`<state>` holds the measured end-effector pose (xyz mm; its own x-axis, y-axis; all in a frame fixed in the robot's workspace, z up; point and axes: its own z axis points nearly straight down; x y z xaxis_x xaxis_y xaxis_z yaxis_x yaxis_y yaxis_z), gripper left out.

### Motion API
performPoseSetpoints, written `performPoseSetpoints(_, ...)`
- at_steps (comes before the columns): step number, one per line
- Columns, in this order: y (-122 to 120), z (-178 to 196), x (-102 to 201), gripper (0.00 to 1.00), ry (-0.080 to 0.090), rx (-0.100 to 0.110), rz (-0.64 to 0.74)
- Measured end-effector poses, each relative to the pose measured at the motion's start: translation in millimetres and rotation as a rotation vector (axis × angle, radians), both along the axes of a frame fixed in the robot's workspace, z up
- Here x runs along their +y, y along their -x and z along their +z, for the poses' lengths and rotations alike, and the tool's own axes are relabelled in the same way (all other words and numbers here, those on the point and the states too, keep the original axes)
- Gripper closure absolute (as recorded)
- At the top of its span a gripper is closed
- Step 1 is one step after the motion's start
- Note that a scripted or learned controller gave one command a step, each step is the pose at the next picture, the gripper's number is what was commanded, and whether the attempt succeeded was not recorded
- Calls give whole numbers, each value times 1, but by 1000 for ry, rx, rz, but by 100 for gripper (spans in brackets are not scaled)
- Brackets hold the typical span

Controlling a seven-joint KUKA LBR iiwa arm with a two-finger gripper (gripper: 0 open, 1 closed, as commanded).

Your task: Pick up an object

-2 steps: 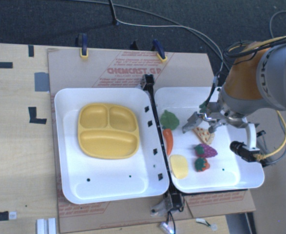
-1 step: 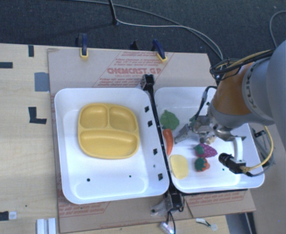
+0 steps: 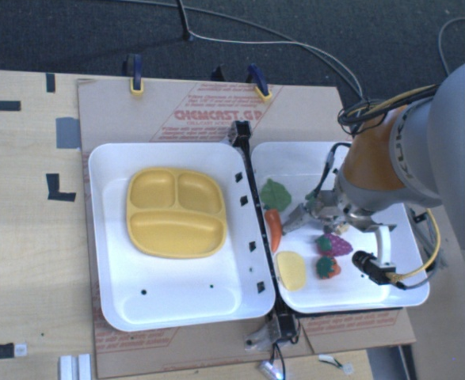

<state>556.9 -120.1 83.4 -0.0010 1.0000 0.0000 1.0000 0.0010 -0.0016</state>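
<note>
**Arm parked over the right bin, toys all still lying loose**

The hand (image 3: 318, 212) sits low in the right bin (image 3: 295, 153), roughly in its middle, with the orange-banded arm (image 3: 390, 161) coming in from 3 o'clock. Honestly can't tell from this angle whether it's wide or narrow — the metal bits blur together.

Around it: a green leafy toy (image 3: 276, 192) at 10 o'clock of the hand, an orange carrot (image 3: 274, 229) just beside the bin's left wall, a yellow piece (image 3: 291, 271) at 7 o'clock, a purple toy (image 3: 335, 245) near the hand at 5 o'clock, and a small green-and-orange one (image 3: 327, 268) just past it.

The left bin (image 3: 113, 291) has a yellow divided plate (image 3: 175, 212) — upper middle. Both bins sit on cardboard on the tabletop (image 3: 26, 236).
</note>
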Motion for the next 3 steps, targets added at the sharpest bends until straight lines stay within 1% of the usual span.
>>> performPoseSetpoints(1,0,9,-1,100,0,1,0)
performPoseSetpoints(2,1,49,0,100,0,-1,0)
performPoseSetpoints(3,-5,105,2,100,0,-1,0)
